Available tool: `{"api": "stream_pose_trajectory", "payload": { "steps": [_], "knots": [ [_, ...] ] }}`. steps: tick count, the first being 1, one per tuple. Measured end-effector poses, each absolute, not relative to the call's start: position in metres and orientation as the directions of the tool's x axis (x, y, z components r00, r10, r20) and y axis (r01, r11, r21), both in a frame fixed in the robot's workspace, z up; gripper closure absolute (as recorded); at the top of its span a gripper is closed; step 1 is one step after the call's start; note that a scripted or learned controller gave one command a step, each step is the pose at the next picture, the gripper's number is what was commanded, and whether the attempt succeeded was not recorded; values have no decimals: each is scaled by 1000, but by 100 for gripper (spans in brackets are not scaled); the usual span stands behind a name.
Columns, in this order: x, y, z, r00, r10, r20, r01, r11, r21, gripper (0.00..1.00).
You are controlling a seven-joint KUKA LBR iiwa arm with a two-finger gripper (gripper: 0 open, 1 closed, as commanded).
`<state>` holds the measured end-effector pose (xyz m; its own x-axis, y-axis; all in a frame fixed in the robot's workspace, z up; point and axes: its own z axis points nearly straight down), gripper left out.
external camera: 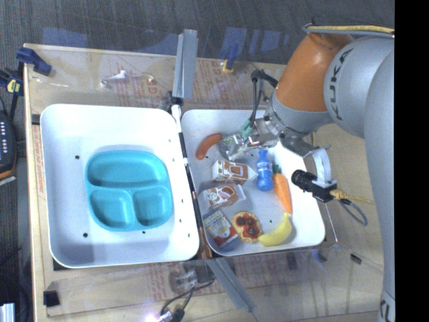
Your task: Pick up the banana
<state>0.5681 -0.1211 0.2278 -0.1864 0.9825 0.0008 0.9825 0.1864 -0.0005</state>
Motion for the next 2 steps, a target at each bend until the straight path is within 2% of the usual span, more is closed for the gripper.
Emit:
{"api": "stream_pose_trajectory", "payload": {
  "steps": [1, 2],
  "knots": [
    [529, -211, 215, -617, 787, 1, 787, 617, -1, 100],
    [502, -116, 165, -708, 706, 3, 706, 708, -2, 100]
  ]
}}
